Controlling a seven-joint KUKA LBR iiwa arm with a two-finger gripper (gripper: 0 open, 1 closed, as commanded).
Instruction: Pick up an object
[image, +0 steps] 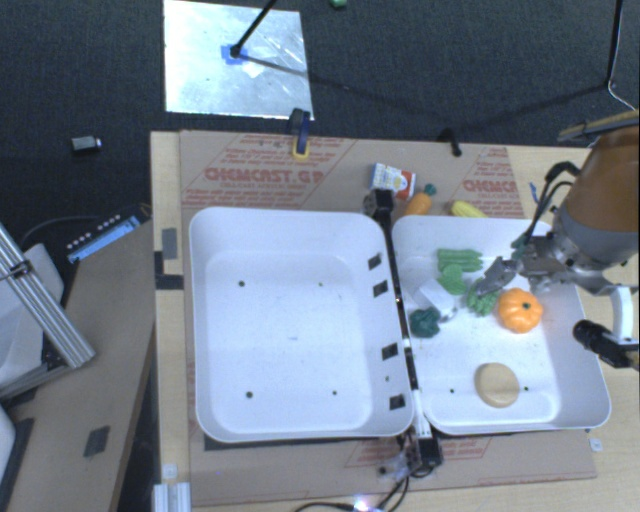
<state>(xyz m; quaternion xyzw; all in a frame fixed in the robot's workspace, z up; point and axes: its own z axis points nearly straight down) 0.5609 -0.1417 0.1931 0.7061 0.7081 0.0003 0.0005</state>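
Gripper (487, 283): low over the right bin (560, 405), reaching in from the right; grip state cannot be told.
Green leafy piece (483, 300): at the gripper tip, touching or just under it; held or not cannot be told.
Pumpkin (520, 310): orange, round, green stem; just right of the tip, below the wrist.
Green ridged piece (459, 260): just left of the tip, toward the bin's far edge.
White block (435, 297): left of the tip.
Dark green lump (425, 321): beyond the block, near the wall between the bins.
Tan disc (497, 384): well nearer the camera, by the front rim; bare floor around it.
Left bin (230, 400): farthest left, broad bare floor.
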